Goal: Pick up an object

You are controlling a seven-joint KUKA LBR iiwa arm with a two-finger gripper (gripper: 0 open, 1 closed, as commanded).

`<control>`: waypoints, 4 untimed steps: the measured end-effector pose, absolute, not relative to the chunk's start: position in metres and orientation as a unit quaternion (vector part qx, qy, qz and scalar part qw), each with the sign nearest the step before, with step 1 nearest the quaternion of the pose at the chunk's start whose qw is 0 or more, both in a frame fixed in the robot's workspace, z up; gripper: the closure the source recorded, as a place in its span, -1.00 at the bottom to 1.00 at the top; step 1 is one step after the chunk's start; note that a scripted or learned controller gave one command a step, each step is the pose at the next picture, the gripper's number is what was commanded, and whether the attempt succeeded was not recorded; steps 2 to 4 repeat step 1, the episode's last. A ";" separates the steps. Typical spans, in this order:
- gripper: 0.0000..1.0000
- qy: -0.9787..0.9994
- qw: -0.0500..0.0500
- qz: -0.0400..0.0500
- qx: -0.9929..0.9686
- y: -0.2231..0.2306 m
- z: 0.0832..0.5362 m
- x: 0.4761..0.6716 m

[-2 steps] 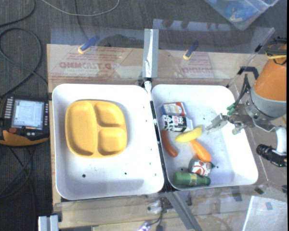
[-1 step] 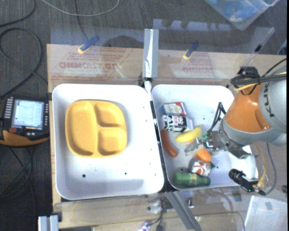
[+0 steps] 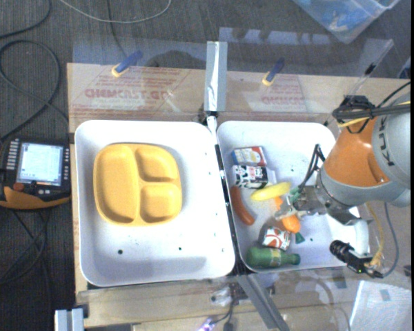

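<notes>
Hovering hand [image 3: 294, 205] | grip unclear | carrot [image 3: 290, 223] just below, banana [image 3: 270, 192] beside

Grey arm [image 3: 399, 158], broad orange band [image 3: 355, 158], black cables along wrist.

Grey arm [image 3: 372, 164] reaches leftward, claw [image 3: 294, 202] lowered.

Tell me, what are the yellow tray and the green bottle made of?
The yellow tray looks like moulded plastic: matte, one even colour, with rounded compartments. The green bottle seems plastic too, slightly glossy, perhaps a toy; glass can't be ruled out from this view.
</notes>
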State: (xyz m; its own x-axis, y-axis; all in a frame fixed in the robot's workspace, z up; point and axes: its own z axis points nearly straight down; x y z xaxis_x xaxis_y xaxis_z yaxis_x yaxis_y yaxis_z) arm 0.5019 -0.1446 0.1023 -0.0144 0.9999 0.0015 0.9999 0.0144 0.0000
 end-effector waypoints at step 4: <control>1.00 -0.705 0.001 0.002 -0.709 -0.058 0.182 0.552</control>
